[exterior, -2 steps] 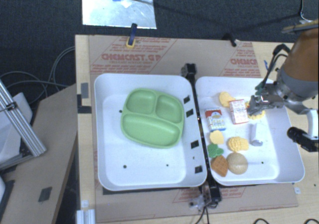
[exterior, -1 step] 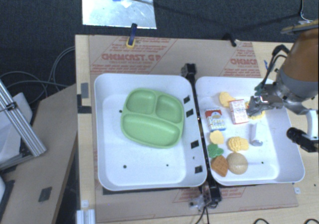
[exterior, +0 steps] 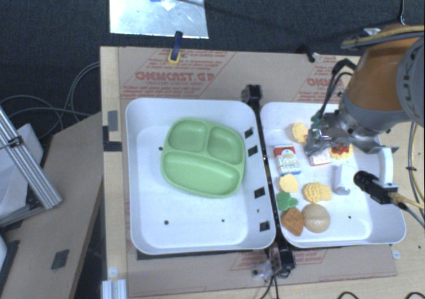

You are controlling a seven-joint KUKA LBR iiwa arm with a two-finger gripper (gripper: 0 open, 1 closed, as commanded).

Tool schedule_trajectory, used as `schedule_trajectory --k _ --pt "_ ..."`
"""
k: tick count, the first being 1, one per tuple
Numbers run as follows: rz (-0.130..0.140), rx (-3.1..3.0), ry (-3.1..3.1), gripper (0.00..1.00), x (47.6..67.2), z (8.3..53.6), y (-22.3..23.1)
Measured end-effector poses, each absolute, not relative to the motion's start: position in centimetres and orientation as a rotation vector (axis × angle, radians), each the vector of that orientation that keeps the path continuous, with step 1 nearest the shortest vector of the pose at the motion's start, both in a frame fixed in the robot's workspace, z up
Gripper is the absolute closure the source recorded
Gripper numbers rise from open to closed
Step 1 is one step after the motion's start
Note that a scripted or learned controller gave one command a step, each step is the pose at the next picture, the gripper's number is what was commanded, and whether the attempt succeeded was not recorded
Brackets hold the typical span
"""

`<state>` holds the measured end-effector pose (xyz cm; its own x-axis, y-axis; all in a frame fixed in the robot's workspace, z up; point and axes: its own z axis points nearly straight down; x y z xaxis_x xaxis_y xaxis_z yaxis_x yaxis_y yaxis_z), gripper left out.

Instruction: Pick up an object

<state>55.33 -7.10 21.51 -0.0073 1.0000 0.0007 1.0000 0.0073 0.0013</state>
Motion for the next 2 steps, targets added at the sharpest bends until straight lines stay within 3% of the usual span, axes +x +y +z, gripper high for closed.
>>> schedule_trajectory --k 1,2 --pt "0.005 2.210 2.233 1.00 54.4 23.1 -1.3" --pt "0.001 2.220 2.221 1.00 54.2 21.8 -2.3"
